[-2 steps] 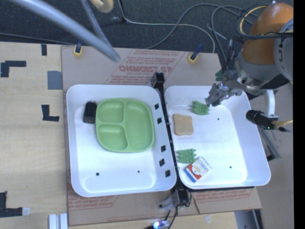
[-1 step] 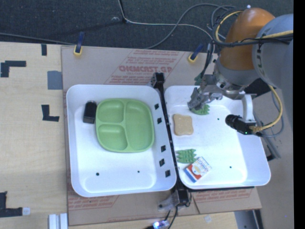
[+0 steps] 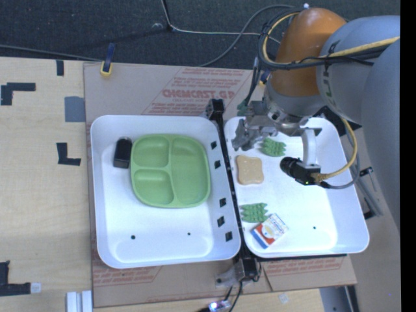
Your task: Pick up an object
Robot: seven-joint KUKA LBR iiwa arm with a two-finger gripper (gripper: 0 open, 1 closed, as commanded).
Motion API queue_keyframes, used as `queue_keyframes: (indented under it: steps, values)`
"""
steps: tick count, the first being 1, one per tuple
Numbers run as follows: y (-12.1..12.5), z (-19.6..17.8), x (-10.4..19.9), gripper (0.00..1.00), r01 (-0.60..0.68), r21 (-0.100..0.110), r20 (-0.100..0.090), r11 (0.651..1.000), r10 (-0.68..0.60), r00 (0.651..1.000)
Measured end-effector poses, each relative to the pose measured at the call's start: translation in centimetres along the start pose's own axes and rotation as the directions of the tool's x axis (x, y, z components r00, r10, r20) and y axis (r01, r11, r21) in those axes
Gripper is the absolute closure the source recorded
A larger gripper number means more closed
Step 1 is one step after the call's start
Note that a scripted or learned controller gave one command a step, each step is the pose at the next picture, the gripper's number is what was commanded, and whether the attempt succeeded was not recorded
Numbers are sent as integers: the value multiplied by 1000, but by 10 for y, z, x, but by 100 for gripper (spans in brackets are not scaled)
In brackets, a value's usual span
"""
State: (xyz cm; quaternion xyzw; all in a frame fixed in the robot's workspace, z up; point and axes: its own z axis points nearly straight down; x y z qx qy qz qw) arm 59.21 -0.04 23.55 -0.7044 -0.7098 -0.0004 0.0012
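My gripper (image 3: 247, 137) hangs over the upper left part of the right bin (image 3: 338, 194), just above a tan toast-shaped piece (image 3: 249, 170). A green leafy piece (image 3: 273, 148) lies right beside the gripper's fingers. Lower in the same bin lie another green leafy piece (image 3: 253, 210) and a small red, white and blue packet (image 3: 269, 231). Nothing shows between the fingers.
The left bin (image 3: 110, 233) holds a green divided plate (image 3: 171, 170) and a small black block (image 3: 122, 153) at its left. A black divider strip (image 3: 224, 174) runs between the bins. A black camera module with cables (image 3: 300, 169) hangs off the wrist over the right bin.
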Motion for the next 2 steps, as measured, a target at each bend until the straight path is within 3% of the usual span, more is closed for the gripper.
queue_keyframes:
  steps: [2]
  values:
    - [4,10,96,100,-1,1,1,1000,1,1000]
